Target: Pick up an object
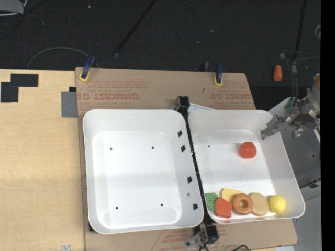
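The pale wooden counter carries a brown cardboard sheet, fastened at its far edge by two clamps. On the cardboard sit the left bin and the right bin, touching along a black strip of clips.

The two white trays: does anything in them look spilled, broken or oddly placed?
Nothing looks spilled or broken. The toy foods are bunched along the near edge of the right bin, while one red tomato sits alone mid-bin. The gripper hangs over that bin's far right rim.
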Controlling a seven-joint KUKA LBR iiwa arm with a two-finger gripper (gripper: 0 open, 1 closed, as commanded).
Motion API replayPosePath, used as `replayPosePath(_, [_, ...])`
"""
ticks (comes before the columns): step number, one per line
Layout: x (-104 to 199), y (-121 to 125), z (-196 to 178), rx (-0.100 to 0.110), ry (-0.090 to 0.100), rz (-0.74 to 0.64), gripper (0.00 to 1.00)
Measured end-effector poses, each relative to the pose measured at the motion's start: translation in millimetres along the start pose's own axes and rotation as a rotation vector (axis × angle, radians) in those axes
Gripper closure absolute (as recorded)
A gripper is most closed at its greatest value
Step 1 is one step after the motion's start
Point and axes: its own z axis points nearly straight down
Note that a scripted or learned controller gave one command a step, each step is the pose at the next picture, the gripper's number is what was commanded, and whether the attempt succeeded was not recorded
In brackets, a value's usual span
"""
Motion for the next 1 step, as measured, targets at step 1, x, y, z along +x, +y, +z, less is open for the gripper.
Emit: replayPosePath(1, [-8.2,24.2,182.1,0.008,0.003,-0.001,0.00])
